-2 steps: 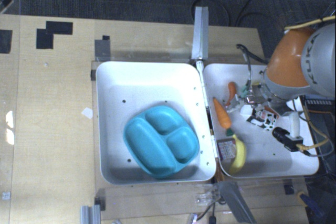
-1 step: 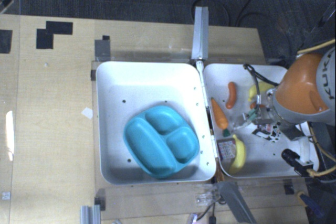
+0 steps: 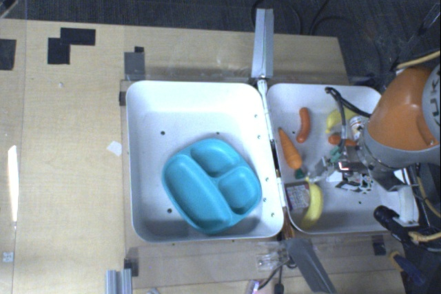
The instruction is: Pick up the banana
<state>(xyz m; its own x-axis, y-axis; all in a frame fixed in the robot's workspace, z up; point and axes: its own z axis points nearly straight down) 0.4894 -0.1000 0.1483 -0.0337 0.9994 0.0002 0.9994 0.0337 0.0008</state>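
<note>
Gripper (image 3: 342, 163) hovers in the right white bin (image 3: 358, 220), grip state unclear, just beyond the curved yellow banana (image 3: 313, 202).

You have two white bins (image 3: 138, 148), one blue divided tray (image 3: 210, 182), one carrot (image 3: 290, 149), one sausage (image 3: 303, 124), two bananas (image 3: 313, 203), one dark packet (image 3: 298, 197).

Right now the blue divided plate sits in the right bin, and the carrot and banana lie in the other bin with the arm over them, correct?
Not quite. The camera view shows the blue divided plate in the left bin. The carrot and banana lie in the right bin, where the arm reaches in.
</note>
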